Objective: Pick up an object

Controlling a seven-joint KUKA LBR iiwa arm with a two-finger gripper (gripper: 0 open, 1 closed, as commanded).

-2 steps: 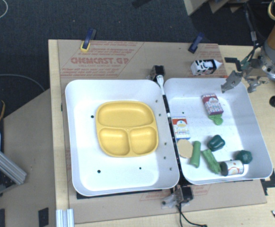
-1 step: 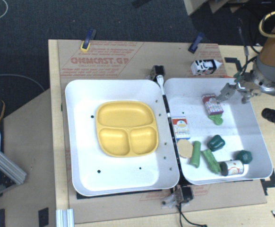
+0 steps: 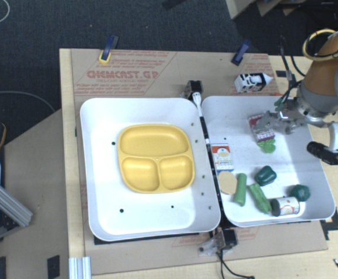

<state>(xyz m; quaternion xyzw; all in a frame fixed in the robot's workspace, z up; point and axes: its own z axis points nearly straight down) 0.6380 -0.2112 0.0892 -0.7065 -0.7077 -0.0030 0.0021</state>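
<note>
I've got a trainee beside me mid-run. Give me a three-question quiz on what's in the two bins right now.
1. True or false: the yellow tray lies in the right bin.
2. Which thing lies closest to the divider between the bins? A) the small carton B) the can C) the dark green lump
3. Fill in: the gripper hovers over the ____ half of the right bin, as the camera sees it.

Key:
1. False; it lies in the left bin.
2. A.
3. Far; the can and green pieces lie along the near edge.
</note>
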